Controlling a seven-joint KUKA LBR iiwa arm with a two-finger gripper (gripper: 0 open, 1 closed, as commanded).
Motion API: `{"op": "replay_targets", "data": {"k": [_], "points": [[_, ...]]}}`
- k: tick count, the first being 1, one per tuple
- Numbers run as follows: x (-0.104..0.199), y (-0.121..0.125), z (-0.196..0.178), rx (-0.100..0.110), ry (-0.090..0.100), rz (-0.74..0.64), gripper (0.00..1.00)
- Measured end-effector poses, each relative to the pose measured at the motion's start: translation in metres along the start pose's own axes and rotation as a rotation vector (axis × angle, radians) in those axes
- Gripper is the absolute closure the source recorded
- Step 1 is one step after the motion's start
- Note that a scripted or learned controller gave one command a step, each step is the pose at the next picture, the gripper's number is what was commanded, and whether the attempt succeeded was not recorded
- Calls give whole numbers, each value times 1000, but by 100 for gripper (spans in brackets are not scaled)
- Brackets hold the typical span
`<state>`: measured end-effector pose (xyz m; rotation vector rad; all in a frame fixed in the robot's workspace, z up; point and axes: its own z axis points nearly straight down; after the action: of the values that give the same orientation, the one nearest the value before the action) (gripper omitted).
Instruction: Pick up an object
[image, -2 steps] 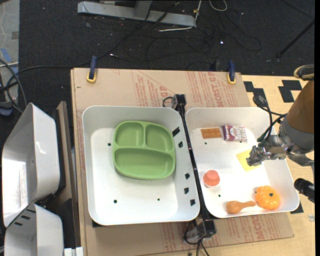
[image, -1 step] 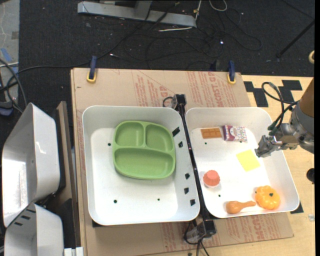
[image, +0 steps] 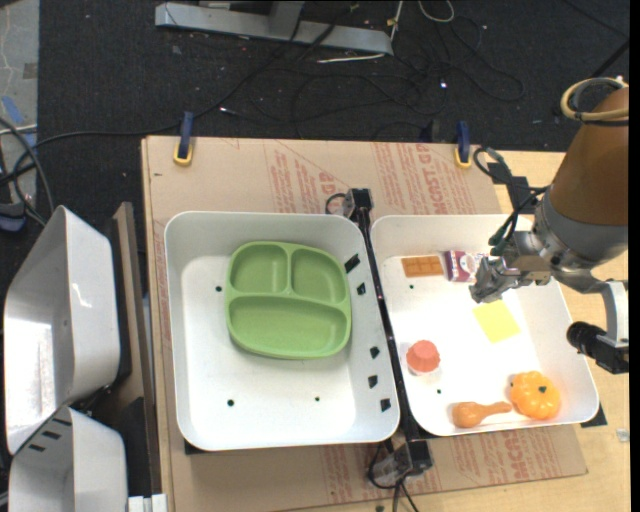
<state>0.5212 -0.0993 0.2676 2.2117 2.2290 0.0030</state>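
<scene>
Cardboard covers my worktop (image: 290, 170), carrying two shallow white bins. My end effector (image: 487, 287) hangs in the right bin (image: 560, 420), between a purple packet (image: 461, 265) and a flat yellow square (image: 497, 322); whether it's clenched or released, I cannot tell. Thin, flat things may slip past me. Rounder options: a glossy orange pumpkin (image: 533, 394), a gourd (image: 479, 411), a pink cup (image: 423, 356). A smooth green divided plate (image: 289, 300) fills the left bin (image: 190, 330).

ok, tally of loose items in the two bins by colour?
Green: 1, divided plate in the left bin
Orange: 3, flat cracker-like piece, small pumpkin, gourd-shaped piece, all in the right bin
Yellow: 1, flat square
Red-pink: 1, small cup-like piece
Purple-white: 1, small packet
Total: 7
</scene>
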Motion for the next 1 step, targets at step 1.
{"op": "replay_targets", "data": {"k": [1], "points": [[58, 15, 1, 1, 0, 0, 100]]}}
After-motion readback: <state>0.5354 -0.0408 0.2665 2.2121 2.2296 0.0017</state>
